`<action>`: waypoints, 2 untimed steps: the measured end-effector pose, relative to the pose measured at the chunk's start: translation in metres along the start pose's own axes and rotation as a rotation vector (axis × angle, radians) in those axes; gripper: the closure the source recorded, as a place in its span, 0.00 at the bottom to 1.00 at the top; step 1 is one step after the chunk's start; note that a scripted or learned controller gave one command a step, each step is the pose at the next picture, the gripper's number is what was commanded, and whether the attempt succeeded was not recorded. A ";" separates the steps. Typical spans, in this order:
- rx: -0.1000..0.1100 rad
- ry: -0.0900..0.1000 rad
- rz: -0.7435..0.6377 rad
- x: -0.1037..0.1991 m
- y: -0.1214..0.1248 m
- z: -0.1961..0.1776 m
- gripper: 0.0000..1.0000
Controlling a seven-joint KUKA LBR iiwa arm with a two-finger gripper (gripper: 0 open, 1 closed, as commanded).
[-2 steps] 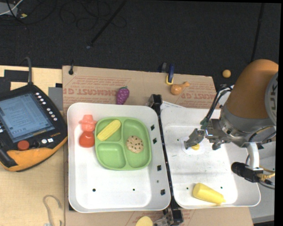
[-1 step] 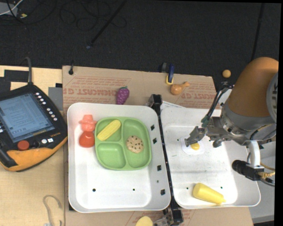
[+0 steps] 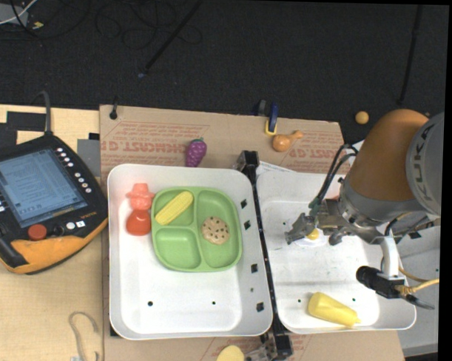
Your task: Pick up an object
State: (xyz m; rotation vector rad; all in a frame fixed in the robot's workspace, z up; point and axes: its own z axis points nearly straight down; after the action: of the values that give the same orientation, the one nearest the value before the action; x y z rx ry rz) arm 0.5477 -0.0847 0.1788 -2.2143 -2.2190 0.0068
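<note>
Your pincer (image 3: 304, 232) sits low over the right bin (image 3: 399, 320), near its middle; whether it is wide or narrow you cannot tell. Right bin: one yellow wedge (image 3: 332, 309) near the front edge, well apart from the pincer. Left bin (image 3: 177, 307): green tray (image 3: 180, 252) with corn (image 3: 172, 207) and a cookie (image 3: 215, 230); red figure (image 3: 139, 210) just beside the tray. On the bench: pendant (image 3: 40, 199) at left, purple grapes (image 3: 195, 152) and an orange gourd (image 3: 284, 141) behind the bins.

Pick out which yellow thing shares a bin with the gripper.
The yellow wedge-shaped piece near the right bin's front edge. The corn sits in the green tray in the left bin.
</note>
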 end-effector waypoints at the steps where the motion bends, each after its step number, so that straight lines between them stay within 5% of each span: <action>1: 0.000 0.000 0.001 0.005 -0.010 0.051 0.00; 2: -0.007 -0.005 0.004 0.005 -0.010 0.092 0.00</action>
State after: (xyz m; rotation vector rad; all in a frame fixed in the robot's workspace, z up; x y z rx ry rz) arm 0.5374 -0.0793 0.0865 -2.2253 -2.2205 0.0041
